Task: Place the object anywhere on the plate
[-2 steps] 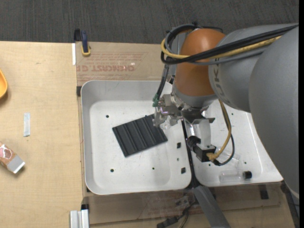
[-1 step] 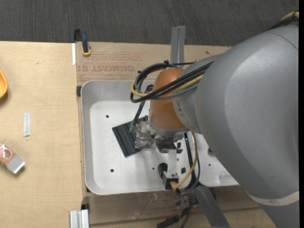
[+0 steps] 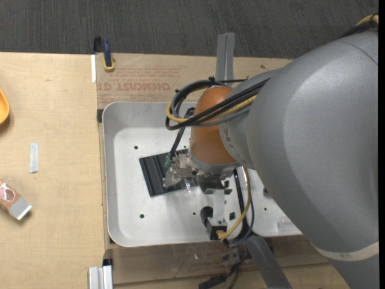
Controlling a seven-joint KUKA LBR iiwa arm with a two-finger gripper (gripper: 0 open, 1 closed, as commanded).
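A flat black rectangular object point(image 3: 154, 173) lies on the floor of the left white bin point(image 3: 120, 161), a little left of the bin's middle. My gripper point(image 3: 180, 177) hangs directly over the object's right end, under the orange wrist band point(image 3: 207, 131). That end of the object is hidden by the gripper and its cables. The large grey arm covers the right half of the view.
On the wooden bench left of the bin are an orange rim point(image 3: 2, 108) at the left edge, a small grey strip point(image 3: 33, 158) and a red-and-white packet point(image 3: 12, 201). A blue clamp point(image 3: 106, 52) sits at the bench's back edge.
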